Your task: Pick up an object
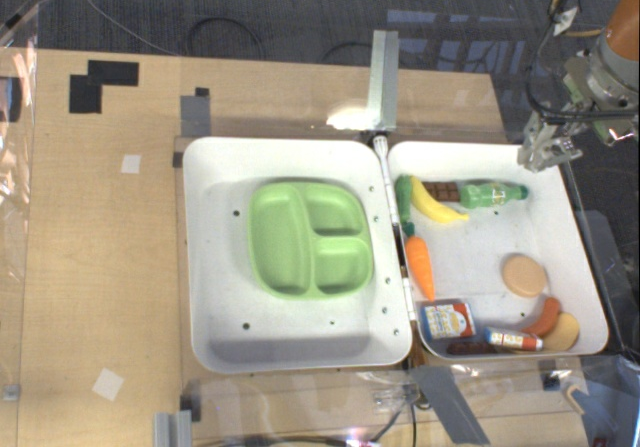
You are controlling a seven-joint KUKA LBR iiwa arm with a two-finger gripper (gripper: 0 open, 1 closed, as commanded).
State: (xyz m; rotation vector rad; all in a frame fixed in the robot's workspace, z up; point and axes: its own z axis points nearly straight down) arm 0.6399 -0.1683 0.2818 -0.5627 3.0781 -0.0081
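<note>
Sitting side by side on the table (120,265) are two shallow white bins. One light green divided plate (310,239) fills the middle of the left bin (215,335). The right bin (590,265) holds one green bottle (490,195) and one yellow banana (436,207) near its far edge, one green vegetable (403,197) and one orange carrot (421,266) along its left wall, one tan round piece (525,276) toward its right wall, and along its near edge one small blue and red packet (446,318), one red and white tube (513,339), one reddish sausage (546,313) and one tan lump (564,332).

Reaching in from the right, the arm (610,65) holds its pincer (545,150) tipped downward above the right bin's far right corner. Whether the pincer is open or closed cannot be told, and nothing is seen in its grip. Every object lies in the bins, apart from the pincer.
</note>
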